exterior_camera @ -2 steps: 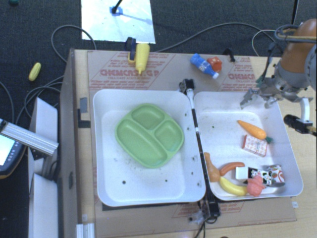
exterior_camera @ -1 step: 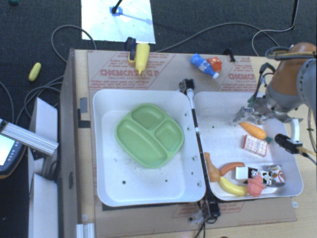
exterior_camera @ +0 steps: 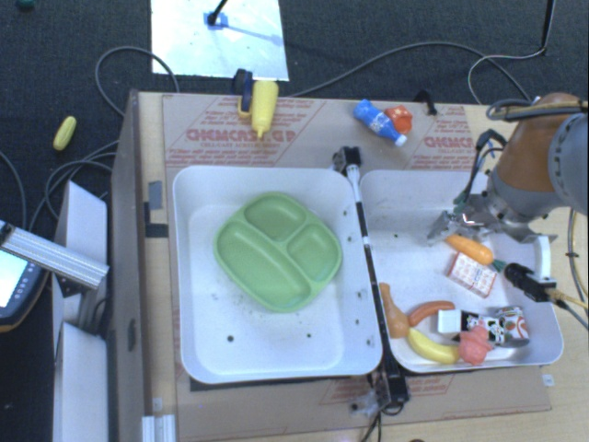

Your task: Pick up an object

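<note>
My gripper (exterior_camera: 453, 223) hangs low over the upper middle of the right bin (exterior_camera: 405, 201), at the end of the grey arm with its orange band (exterior_camera: 526, 159). Just below and to its right lies an orange carrot (exterior_camera: 470, 247), very close to the gripper's tip; I cannot tell whether they touch. A small red and white box (exterior_camera: 472, 273) lies under the carrot. Along the bin's front edge sit a yellow banana (exterior_camera: 431, 345), a red sausage (exterior_camera: 431, 310), an orange piece (exterior_camera: 394, 312), a white cube (exterior_camera: 448, 320), a pink toy (exterior_camera: 474, 346) and a black and white item (exterior_camera: 504, 326).
The left bin (exterior_camera: 198, 247) holds a green divided plate (exterior_camera: 278, 250). Behind the bins, a yellow bottle (exterior_camera: 263, 105) and a blue bottle with an orange item (exterior_camera: 381, 121) lie on the board. Cables run near the arm at the right.
</note>
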